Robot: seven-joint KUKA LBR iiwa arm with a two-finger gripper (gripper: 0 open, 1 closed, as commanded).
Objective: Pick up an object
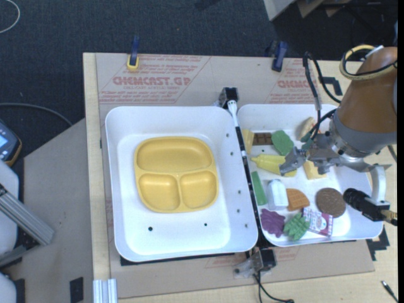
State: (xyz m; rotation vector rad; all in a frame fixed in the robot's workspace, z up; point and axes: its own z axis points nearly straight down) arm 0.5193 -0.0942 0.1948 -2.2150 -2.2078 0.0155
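From above, the counter [95, 169] carries two white bins side by side. The left bin [120, 188] holds a yellow divided plate [176, 173] — three compartments, lying flat. The right bin [363, 229] is crowded with small toy foods: a yellow banana [267, 163], a green piece [282, 142] above it, a brown cookie [331, 202], an orange slice [297, 199], a purple cluster [273, 221] and a pink packet [317, 221] near the front rim. The arm [369, 106] reaches in from the right, and its hand [295, 163] hangs low over the right bin, just beside the banana — whether it is spread or pressed together, I cannot tell.
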